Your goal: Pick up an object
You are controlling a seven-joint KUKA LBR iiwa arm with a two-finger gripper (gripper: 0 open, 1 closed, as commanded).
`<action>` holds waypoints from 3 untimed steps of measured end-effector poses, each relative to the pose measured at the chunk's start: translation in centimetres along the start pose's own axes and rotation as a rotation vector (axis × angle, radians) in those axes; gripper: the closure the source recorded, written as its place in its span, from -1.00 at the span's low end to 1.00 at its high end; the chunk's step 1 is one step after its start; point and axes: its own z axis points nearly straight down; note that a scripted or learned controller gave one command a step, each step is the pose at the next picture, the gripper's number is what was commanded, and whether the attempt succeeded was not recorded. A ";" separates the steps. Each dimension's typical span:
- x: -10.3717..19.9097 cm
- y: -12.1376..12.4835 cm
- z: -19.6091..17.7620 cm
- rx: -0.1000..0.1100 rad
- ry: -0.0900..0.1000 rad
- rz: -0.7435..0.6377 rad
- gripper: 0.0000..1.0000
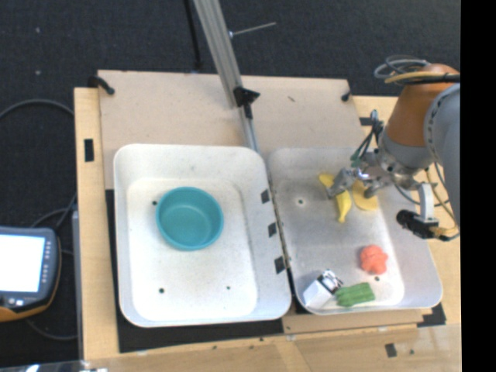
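I'm hovering my gripper (358, 178) low over the right bin (310, 239), right on top of the yellow banana (342, 201) near the bin's far side. My fingers are blurring into it, so I cannot tell how wide they're standing. Nearer the camera, an orange-red lump (373, 259), a green piece (355, 294) and a small white item (319, 287) are lying. The teal bowl (190, 218) is sitting in the left bin (139, 285).

In the right bin we see a yellow banana (342, 201) lying near the upper middle, partly under the arm. A small orange-red object (373, 259) lies lower right, and a green object (355, 294) beside a white-grey item (322, 287), perhaps a package.
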 end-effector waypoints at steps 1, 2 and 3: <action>-0.1 0.2 -1.5 -0.008 -0.001 0.000 1.00; -1.1 0.7 -7.3 -0.011 0.001 -0.003 1.00; -1.5 0.7 -13.8 -0.012 0.000 -0.005 1.00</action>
